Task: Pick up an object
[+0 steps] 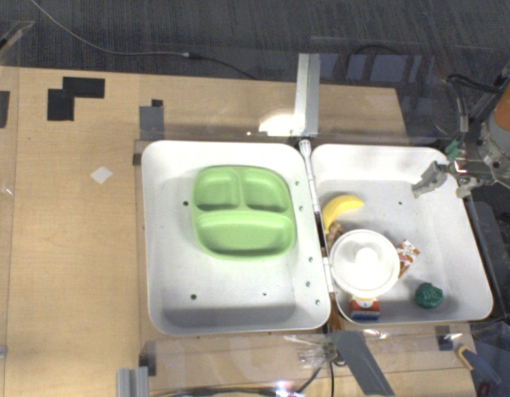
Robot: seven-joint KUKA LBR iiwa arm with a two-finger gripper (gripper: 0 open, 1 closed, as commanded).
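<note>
The right bin (403,180) holds a yellow banana (341,209) near its left wall and a round white bowl (364,260) just in front of the banana. A small dark green object (429,295) lies in the front right corner. A small red, white and blue item (364,308) sits at the bowl's front edge, and a crinkled brown and white piece (407,255) touches the bowl's right side. My gripper (446,180) hangs over the bin's far right corner, open, with nothing between its fingers, well apart from every object.
The left bin (168,246) carries a light green divided plate (242,211). A metal post (307,98) rises behind the wall the two bins share. Cables and brackets run along the bench's front edge and far right side.
</note>
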